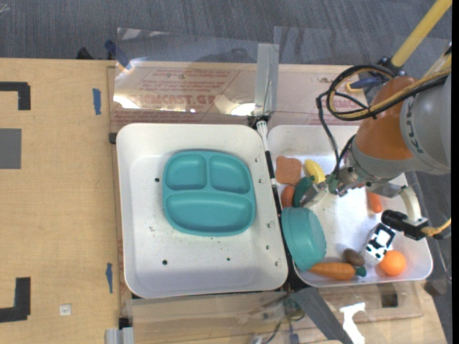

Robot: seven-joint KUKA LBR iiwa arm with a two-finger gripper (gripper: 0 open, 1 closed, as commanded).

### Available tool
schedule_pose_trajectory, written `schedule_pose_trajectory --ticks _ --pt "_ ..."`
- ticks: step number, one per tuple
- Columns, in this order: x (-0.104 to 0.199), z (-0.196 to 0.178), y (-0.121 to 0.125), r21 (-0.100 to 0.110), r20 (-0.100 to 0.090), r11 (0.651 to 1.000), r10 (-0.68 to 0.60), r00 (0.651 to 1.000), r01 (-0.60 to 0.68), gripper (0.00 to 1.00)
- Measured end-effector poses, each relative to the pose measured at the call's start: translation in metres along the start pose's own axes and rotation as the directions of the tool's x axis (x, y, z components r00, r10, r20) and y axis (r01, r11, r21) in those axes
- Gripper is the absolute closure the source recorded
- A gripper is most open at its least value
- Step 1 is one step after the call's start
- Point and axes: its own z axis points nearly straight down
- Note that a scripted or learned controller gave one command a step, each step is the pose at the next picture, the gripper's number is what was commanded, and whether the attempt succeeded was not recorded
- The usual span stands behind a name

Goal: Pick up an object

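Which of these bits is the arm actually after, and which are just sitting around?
Part of the job (things in the right bin that the gripper could pick):
- dark green item at the gripper
- yellow piece
- carrot
- teal bowl
- orange ball

Just lying about:
- teal divided plate in the left bin
- cardboard sheet
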Motion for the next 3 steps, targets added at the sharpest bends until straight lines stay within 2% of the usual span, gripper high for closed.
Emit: schedule_pose_trajectory --ticks 1,2,3 --pt "-0.017 0.002 0.074 0.003 0.001 0.980 0.200 0.980 -0.200 0.00" --pt "-0.018 -0.012 0.076 -0.003 0.005 0.981 0.195 0.981 -0.195 1.00" --pt "0.038 -0.139 0.118 -0.010 -0.001 0.961 0.275 0.961 -0.275 1.00"
